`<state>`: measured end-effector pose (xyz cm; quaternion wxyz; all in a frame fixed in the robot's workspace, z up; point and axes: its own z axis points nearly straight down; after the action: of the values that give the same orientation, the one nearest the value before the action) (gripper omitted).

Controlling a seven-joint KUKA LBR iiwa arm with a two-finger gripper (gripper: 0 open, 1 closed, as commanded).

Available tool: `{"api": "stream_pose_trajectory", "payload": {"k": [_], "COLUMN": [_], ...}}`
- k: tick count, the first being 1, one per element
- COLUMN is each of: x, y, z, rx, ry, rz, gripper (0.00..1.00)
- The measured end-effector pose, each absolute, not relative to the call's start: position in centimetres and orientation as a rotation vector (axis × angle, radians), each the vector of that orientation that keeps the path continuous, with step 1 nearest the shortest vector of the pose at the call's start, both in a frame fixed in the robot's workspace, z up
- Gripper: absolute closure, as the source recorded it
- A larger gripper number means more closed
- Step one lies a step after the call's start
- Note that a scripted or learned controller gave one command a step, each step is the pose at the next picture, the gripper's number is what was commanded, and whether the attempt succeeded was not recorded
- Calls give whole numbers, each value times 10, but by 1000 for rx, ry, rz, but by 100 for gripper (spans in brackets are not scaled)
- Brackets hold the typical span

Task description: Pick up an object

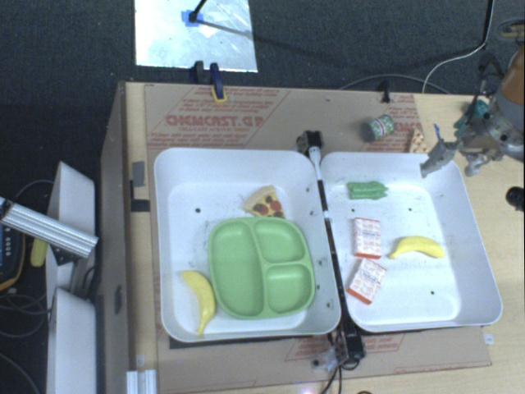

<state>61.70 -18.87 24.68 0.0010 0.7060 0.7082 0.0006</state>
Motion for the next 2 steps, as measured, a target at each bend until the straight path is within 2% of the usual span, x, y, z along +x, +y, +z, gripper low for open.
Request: {"api": "stream_pose_trajectory", "payload": {"k": [1, 2], "x": [573, 544], "y": [-207, -167], "z": [132, 97], "rx": [2221, 2219], "ry": [2223, 2225], "rz": [-2, 0], "gripper": [0, 0]}}
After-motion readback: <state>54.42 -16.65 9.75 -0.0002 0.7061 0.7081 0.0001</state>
